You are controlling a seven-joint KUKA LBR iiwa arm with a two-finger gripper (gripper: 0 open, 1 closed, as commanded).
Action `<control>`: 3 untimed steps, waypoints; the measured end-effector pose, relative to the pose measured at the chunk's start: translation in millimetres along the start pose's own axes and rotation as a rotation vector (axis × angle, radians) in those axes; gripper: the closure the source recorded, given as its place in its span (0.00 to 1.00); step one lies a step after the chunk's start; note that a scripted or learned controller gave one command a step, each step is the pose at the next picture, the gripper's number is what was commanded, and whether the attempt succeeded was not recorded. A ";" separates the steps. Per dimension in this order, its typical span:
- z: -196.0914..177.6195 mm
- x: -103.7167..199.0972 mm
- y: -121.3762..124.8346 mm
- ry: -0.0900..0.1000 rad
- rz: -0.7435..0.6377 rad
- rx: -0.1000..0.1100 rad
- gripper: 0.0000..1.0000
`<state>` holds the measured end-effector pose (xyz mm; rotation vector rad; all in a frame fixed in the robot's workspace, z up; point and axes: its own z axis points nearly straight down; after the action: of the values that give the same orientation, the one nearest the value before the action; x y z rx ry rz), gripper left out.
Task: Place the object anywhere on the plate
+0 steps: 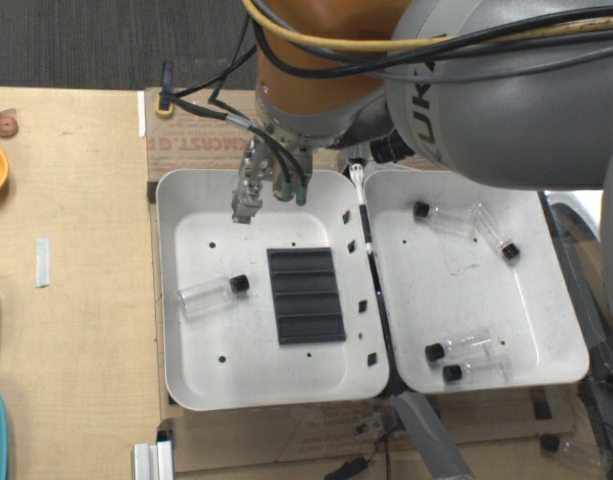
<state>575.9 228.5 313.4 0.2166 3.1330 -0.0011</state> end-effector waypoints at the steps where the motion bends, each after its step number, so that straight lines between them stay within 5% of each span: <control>1: -44.5 -11.6 1.2 -0.004 -0.398 -0.003 1.00; 2: -74.9 4.3 -0.7 -0.004 -0.909 -0.003 1.00; 3: -31.8 -10.3 -12.0 -0.001 -1.232 -0.003 1.00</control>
<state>584.5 215.3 345.3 -1.6338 2.6815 0.0031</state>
